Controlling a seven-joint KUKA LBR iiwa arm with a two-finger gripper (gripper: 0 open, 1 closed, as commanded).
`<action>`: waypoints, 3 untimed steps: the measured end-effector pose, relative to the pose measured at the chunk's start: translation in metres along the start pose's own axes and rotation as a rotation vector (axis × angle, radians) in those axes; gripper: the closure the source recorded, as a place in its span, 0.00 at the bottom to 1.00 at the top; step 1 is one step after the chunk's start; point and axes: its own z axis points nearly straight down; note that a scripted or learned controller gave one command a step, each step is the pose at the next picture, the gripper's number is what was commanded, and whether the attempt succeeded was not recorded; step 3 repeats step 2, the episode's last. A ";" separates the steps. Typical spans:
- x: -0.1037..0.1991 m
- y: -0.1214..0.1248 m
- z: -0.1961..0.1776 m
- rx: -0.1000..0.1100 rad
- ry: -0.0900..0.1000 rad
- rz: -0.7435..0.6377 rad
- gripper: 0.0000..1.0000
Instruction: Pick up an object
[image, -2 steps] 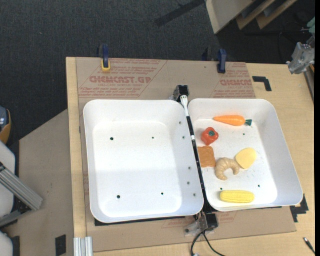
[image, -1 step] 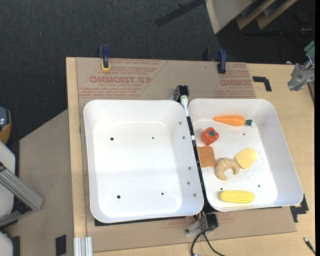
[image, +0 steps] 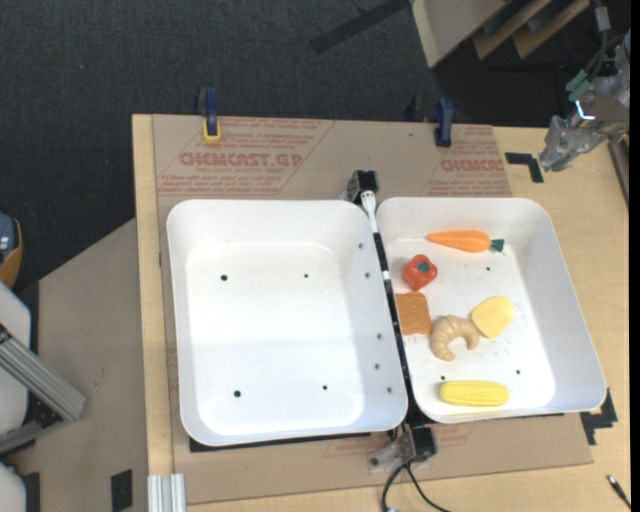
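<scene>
You've got two white bins side by side on the bench. The left bin (image: 270, 320) sits w/ its right wall touching the right bin (image: 560, 300). All the objects are in the right bin. Along its left wall: a red pepper (image: 420, 271), and just below it a flat orange-brown slab (image: 412, 313), approx. mid-wall. Near the bin's far edge lies a carrot (image: 460, 241), green tip pointing right. Toward the middle, a tan croissant (image: 453, 335) touches a pale yellow piece (image: 492, 317) on its upper right. Near the front edge, a corn cob (image: 474, 393) lies lengthwise. The gripper (image: 565, 140) is at the bench's far right corner, well apart from the bins & objects, w/ nothing held; can't tell how far it's open.
</scene>
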 end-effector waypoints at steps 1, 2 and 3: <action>-0.051 0.013 -0.029 -0.007 -0.006 0.007 1.00; -0.006 -0.011 -0.040 -0.001 0.000 0.001 1.00; -0.006 -0.011 -0.040 -0.001 0.000 0.001 1.00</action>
